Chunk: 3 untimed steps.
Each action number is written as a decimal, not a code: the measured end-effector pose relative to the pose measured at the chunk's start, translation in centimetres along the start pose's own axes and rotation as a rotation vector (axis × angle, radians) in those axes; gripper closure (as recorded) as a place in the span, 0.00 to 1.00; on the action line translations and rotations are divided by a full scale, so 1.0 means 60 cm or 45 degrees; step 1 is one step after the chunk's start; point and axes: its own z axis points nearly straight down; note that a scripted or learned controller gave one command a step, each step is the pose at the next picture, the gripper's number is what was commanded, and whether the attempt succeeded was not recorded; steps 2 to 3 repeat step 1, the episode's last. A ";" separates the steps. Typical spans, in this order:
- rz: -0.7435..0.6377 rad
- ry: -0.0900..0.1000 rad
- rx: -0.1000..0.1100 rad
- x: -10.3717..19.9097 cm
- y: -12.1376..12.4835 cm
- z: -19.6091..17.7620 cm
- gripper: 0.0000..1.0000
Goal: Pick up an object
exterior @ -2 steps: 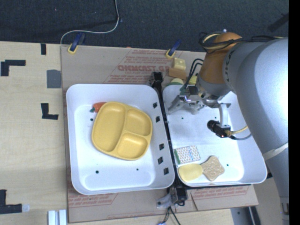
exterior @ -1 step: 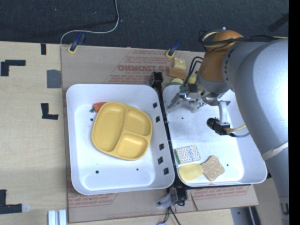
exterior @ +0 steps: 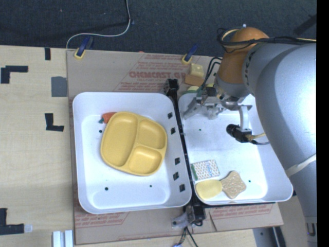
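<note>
yellow tray (exterior: pixel 133 143) fills left bin (exterior: pixel 85 189).

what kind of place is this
Probably a robotics lab bench set up for grasping trials: a grey arm reaches over two white bins, clamped cardboard underneath, cables trailing.

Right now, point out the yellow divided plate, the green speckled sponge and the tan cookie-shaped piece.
yellow divided plate (exterior: pixel 132 143): camera view, left bin, on its central ridge.
green speckled sponge (exterior: pixel 205 168): camera view, right bin, middle of its top face.
tan cookie-shaped piece (exterior: pixel 234 184): camera view, right bin, its centre.
</note>
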 end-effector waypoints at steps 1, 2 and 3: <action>0.005 -0.002 -0.009 -0.086 0.001 -0.107 0.00; 0.005 -0.002 -0.009 -0.086 0.001 -0.107 0.00; 0.005 -0.002 -0.009 -0.086 0.001 -0.107 0.00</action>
